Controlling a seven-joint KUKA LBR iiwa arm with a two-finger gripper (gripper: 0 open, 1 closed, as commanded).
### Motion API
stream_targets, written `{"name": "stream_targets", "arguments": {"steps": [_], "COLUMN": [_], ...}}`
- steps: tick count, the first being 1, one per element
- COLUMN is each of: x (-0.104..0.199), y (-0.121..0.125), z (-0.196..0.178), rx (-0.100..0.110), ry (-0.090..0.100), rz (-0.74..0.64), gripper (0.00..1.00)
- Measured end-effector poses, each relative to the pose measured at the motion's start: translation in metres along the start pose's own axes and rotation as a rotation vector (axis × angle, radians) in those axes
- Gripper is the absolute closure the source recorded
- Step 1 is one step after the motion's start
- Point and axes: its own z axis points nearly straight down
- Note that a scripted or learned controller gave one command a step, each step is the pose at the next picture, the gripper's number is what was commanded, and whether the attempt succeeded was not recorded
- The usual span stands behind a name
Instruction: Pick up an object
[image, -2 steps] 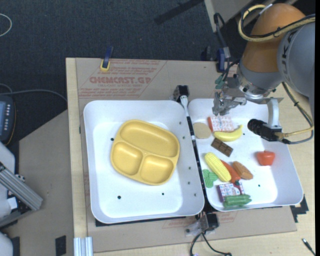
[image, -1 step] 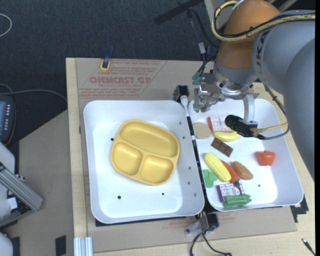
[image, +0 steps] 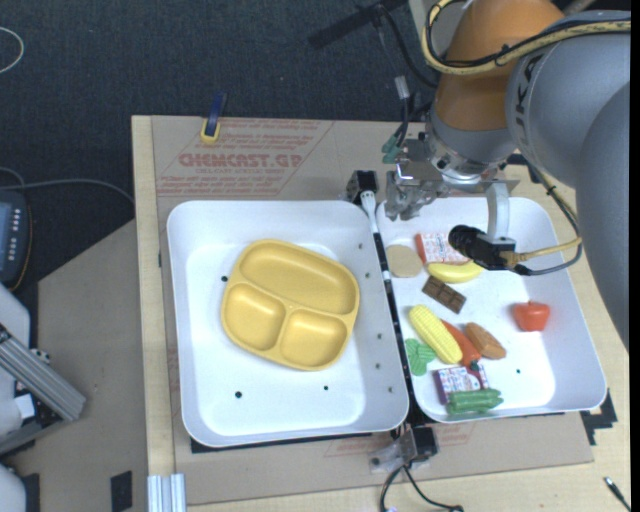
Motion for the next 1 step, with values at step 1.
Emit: {"name": "stream_targets", "arguments": {"steps": [1], "x": [0.0025], "y": [0.012], "z": [-0.0019], "rx": [0.001], "ry": [0.0], "rz": [0.0], "gripper": [1.0]}}
